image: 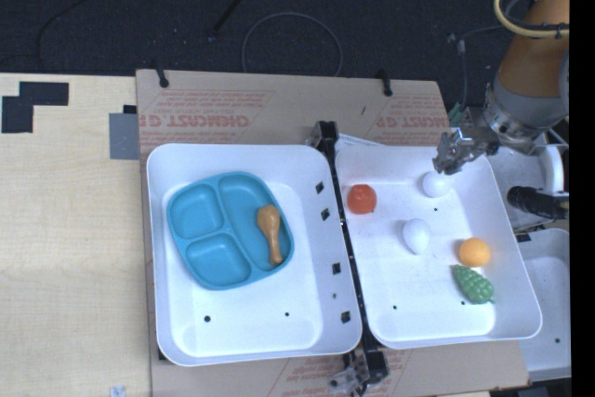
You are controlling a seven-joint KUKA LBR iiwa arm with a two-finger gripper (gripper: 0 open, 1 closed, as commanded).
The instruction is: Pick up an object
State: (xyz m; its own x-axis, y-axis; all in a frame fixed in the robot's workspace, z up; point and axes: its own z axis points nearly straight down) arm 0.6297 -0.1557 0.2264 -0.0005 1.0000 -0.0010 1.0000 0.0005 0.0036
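We see the grey arm's gripper (pixel 453 153) poised over the far edge of the right white bin (pixel 521 311), just beside a small white ball (pixel 433 184), and we cannot tell how its fingers stand. In that bin also lie a red round object (pixel 362 198), a white egg-shaped object (pixel 416 236), an orange ball (pixel 474 252) and a green knobbly object (pixel 475 284). In the left white bin (pixel 232 339), a blue compartment plate (pixel 209 228) carries a tan drumstick-shaped toy (pixel 270 231) in its right section.

A single camera fixed high above the bench (pixel 74 228) looks down at a slant, taking in both white bins, the left bin (pixel 232 330) and the right bin (pixel 437 321), with dark floor beyond the far edge.
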